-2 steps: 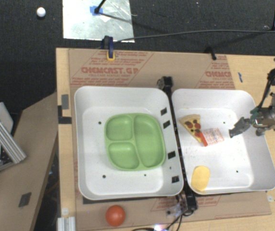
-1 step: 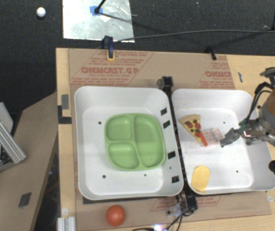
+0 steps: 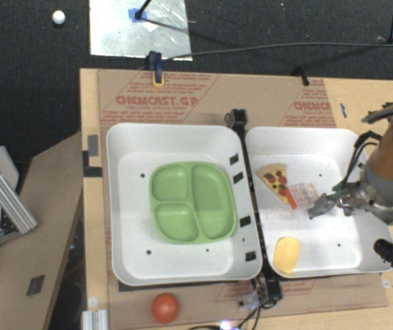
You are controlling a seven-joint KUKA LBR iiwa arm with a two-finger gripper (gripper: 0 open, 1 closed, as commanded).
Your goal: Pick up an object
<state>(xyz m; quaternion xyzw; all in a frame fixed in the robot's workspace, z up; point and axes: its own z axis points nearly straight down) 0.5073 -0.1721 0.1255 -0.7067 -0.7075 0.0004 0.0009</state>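
Your gripper (image 3: pixel 322 207) hangs low in the right bin (image 3: pixel 320 260), beside the toy pizza slice (image 3: pixel 273 177)

The slice, an orange stick (image 3: pixel 289 196) and a clear packet (image 3: pixel 305 193) cluster mid-bin, likely your target; a yellow piece (image 3: pixel 286 253) sits nearer the front; whether the jaws are parted or closed, you cannot tell

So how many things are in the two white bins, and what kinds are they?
Green divided plate: 1
Toy pizza slice: 1
Yellow piece: 1
Small clear packet with red on it: 1
Total: 4, one in the left bin and three in the right bin.
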